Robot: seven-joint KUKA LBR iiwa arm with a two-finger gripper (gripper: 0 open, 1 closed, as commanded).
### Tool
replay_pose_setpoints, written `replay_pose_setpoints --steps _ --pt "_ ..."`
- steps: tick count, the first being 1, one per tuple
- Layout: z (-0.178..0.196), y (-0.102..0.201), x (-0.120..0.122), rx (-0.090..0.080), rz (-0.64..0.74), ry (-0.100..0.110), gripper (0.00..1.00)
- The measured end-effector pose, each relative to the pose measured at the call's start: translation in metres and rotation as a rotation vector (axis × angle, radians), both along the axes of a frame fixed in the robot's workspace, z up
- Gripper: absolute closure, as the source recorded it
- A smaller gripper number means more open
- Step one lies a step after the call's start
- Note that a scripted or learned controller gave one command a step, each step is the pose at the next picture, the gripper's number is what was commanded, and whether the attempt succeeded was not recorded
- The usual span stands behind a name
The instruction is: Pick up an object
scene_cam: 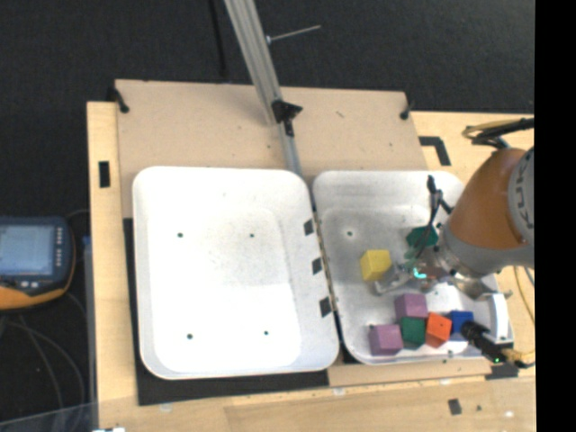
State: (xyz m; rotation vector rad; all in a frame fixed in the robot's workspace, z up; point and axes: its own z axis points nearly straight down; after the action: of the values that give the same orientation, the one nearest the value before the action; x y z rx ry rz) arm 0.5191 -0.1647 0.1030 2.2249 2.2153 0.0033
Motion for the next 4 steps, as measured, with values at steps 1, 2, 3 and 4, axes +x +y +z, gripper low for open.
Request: replay_pose_setpoints --steps 1,2,3,4 --pt "0.0000 -0.0001 0.0001 -0.001 -0.001 -0.001 0.00" --pt "0.0001 -0.0002 0.0002 -0.001 -0.002 -0.003 0.00" --pt "0.0001 -0.0002 0.0003 -0.002 -0.002 -0.003 0.00" --pt "0.0001 -0.0003 0.0003 -0.002 -0.003 -0.004 0.00"
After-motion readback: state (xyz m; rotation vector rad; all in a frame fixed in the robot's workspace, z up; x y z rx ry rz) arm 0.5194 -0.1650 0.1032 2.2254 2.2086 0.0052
